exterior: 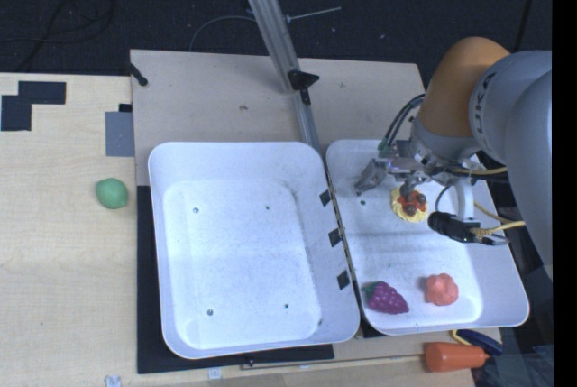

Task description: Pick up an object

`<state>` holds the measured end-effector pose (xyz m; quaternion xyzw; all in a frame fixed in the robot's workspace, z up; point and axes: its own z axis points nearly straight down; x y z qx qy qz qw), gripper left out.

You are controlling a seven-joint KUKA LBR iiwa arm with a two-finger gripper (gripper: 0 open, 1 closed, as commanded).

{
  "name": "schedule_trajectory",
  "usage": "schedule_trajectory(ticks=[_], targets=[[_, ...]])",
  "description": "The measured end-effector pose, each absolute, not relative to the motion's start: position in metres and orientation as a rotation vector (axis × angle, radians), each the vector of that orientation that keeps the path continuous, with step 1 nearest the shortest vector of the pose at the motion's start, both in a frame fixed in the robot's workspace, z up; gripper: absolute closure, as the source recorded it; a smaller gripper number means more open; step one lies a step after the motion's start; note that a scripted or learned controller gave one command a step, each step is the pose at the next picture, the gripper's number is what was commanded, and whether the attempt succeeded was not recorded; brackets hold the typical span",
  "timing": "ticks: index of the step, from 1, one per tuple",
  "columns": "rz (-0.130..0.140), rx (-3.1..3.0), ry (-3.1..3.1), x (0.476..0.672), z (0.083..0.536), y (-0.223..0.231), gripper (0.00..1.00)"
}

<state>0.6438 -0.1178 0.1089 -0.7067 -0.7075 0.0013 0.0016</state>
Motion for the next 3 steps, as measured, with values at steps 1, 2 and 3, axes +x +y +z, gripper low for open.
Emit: schedule_trajectory(ticks=[1,2,3], targets=[[0.000,-2.221,-2.222,0.645,0.121,-0.119,1.00],[-0.003,-2.223,-2.224,0.648,0.178,-0.127,1.00],[-0.004,-2.224,-2.223,0.649,0.225,-0.127,1.00]])
